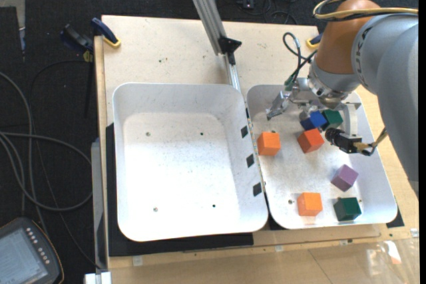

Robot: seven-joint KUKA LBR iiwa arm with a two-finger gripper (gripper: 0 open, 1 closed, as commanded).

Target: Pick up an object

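**Mara:** So, how far along does the pick look?

**Jon:** Early, by the look of it. No block is lifted; every one lies on a bin floor. The grey arm (373, 43) reaches in from the right, and its claw (313, 106) hangs low over the far end of the right bin (379, 206). Whether the claw is spread or closed cannot be told from this angle, and nothing is visibly between its tips.

**Mara:** And the table (166, 43) itself?

**Jon:** It carries both bins side by side. The left bin (173, 156) is the larger one, with only dark specks on its floor.

**Mara:** The right one?

**Jon:** All the candidates sit there. A blue block (311, 121) and a green block (331, 118) lie just under the claw, with a red-orange block (310, 140) just beside them; probably one of those is the target. An orange block (269, 143) sits nearer the shared rim. Toward the near end lie a purple block (345, 177), another orange cube (309, 203) and a dark green cube (347, 208).

**Mara:** So the grasp and lift remain?

**Jon:** That seems right.
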